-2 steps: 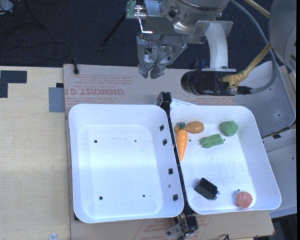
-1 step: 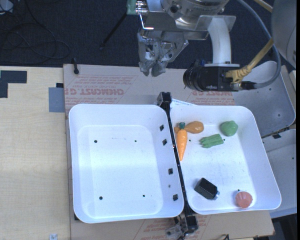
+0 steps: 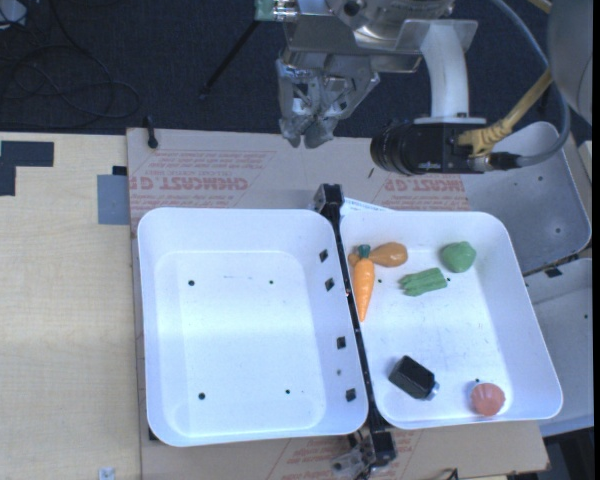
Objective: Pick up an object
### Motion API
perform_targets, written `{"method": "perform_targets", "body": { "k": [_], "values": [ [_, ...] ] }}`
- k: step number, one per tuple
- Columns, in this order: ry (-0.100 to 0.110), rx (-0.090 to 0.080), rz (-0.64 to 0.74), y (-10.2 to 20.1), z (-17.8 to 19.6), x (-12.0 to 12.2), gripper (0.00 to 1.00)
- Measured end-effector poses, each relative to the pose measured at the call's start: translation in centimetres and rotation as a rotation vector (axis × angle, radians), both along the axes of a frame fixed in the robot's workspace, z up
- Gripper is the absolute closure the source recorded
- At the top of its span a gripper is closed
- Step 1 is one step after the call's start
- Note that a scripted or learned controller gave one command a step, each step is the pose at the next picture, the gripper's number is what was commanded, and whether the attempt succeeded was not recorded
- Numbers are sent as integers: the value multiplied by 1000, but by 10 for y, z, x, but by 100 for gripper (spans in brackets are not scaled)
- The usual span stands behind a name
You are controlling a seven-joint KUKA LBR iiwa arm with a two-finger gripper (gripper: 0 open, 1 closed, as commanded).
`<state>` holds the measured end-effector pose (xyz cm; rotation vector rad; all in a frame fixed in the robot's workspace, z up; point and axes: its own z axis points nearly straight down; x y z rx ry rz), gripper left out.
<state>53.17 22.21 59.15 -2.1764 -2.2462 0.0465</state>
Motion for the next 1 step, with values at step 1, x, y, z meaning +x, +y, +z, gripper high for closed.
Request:
{"method": "perform_targets", "body": {
  "k": [1],
  "values": [
    [4, -1, 5, 1, 9, 0, 100]
  ]
}}
